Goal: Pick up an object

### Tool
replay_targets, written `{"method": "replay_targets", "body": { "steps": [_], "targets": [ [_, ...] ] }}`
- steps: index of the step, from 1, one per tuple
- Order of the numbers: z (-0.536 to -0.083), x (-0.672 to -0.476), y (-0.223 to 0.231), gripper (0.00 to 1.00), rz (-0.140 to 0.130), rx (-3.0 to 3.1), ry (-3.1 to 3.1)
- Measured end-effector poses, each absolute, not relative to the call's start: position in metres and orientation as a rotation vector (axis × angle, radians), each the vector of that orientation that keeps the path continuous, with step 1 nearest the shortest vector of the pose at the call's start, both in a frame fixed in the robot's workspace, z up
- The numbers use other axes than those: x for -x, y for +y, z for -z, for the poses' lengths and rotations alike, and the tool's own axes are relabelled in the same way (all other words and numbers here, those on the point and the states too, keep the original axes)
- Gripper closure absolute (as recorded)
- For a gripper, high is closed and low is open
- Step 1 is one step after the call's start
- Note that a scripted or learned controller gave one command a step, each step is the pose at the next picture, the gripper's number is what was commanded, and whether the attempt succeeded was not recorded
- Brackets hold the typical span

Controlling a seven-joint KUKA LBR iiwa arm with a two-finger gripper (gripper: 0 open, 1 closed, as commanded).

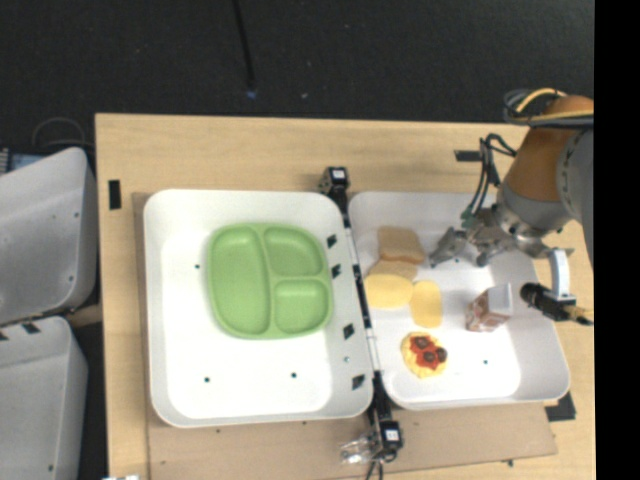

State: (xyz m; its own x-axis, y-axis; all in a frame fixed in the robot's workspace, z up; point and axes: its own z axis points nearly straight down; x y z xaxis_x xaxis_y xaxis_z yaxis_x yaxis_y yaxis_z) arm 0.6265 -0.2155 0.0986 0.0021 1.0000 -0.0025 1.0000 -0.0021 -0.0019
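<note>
The right bin (520,368) holds several small objects. A tan bread slice (398,248) lies at its left. Just below the bread are a round yellow piece (388,290) and a paler yellow piece (427,303). Toward the front lies a small yellow disc with red spots (425,354), and a brown and grey block (490,308) sits to the right. My gripper (462,252) hangs over the back of this bin, right of the bread and above the block. It is open, with nothing between its fingers.
The left bin (180,388) holds a green divided plate (268,280). A raised rim with black clips (352,298) separates the two bins. The grey arm with its orange band (535,163) comes in over the right bin's back right corner.
</note>
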Motion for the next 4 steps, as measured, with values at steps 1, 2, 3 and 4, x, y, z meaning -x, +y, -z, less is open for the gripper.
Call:
{"method": "replay_targets", "body": {
  "steps": [1, 2, 3, 4],
  "targets": [
    [-0.113, -0.628, -0.217, 1.0, -0.001, -2.218, 2.215],
    [-0.158, -0.627, -0.221, 1.0, -0.004, -2.222, 2.213],
    [-0.204, -0.631, -0.216, 1.0, -0.006, -2.214, 2.22],
    [-0.223, -0.632, -0.217, 1.0, -0.004, -2.213, 2.224]
  ]
}}
